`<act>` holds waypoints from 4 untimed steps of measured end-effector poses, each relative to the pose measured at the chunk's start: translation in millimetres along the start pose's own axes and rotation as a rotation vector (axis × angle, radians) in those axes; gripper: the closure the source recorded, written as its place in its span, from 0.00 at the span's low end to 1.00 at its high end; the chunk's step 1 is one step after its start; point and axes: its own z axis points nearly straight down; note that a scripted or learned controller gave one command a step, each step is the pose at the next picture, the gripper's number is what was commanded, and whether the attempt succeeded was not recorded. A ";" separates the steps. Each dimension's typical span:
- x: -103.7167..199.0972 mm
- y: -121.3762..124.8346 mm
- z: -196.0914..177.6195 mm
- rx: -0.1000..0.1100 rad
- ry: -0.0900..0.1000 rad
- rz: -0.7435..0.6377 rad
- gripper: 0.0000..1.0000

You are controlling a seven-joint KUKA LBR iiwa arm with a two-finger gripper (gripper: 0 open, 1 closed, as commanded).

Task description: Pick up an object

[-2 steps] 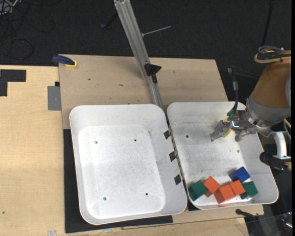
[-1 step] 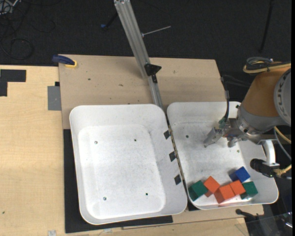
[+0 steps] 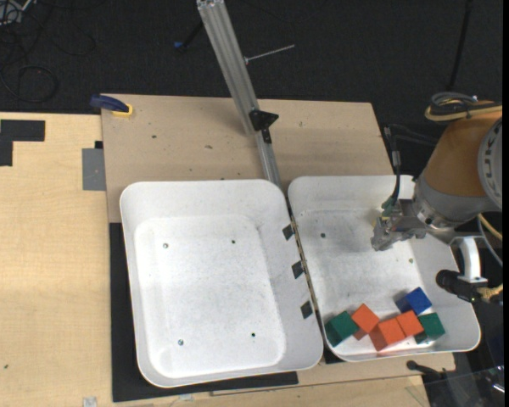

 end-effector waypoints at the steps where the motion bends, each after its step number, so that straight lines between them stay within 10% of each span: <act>1: 2.2 -3.3 -62.1 -0.007 -0.002 -0.008 1.00; 3: 6.1 1.5 -141.0 -0.006 -0.002 -0.008 1.00; 4: 61.1 -5.0 -141.3 -0.001 0.001 -0.011 1.00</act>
